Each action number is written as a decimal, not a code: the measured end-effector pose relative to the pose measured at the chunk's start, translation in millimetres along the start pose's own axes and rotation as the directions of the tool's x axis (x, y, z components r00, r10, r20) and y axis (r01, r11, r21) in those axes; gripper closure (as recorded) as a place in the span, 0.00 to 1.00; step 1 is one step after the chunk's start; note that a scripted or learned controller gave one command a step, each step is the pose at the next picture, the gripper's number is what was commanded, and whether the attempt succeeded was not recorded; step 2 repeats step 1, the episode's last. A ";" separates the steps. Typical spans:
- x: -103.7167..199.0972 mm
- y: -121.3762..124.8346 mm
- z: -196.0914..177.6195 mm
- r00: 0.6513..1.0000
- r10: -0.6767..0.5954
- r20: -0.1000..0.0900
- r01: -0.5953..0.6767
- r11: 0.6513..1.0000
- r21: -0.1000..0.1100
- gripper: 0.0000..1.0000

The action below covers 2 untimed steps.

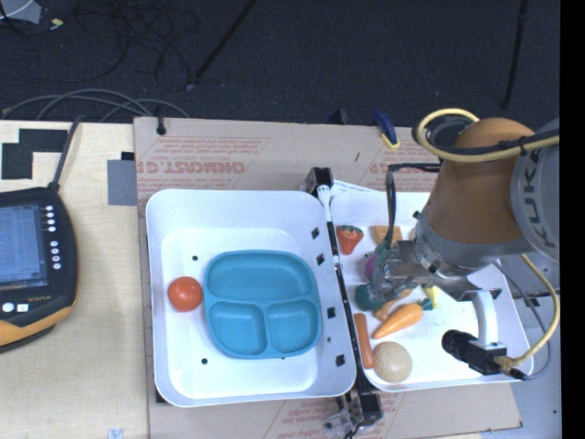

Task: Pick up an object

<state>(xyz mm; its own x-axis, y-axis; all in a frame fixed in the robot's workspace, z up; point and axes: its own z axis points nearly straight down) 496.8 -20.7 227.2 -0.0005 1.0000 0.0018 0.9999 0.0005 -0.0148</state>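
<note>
pendant: screen controller [27,263] parked on the counter [96,245] at the far left, well apart from the bins
left bin [164,218]: white and shallow, sits on a cardboard sheet [228,154]
red ball [186,293]: in the left bin, right up against the left edge of the plate
blue plate [263,302]: three compartments, pretty much dead centre of the left bin
strawberry-ish red thing [348,239]: back left of the right bin [430,373], close to the divider
orange-red stick [364,338]: lying along the right bin's left wall
teal piece [366,295]: small, just above the stick, partly tucked under the end effector
end effector [388,277]: down low in the right bin over the clutter; honestly can't tell if it's released or clenched, too much in the way
beige ball [393,361]: front left of the right bin, just beside the stick
carrot [399,318]: lying tilted between the beige ball and the end effector
arm [475,199]: comes in from the right, hanging over the back of the right bin
</note>
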 end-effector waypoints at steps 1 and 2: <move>51.7 -23.5 -195.7 1.000 -0.007 -0.001 0.007 1.000 -0.029 1.00; 51.7 -23.5 -195.7 1.000 -0.007 -0.001 0.007 1.000 -0.029 1.00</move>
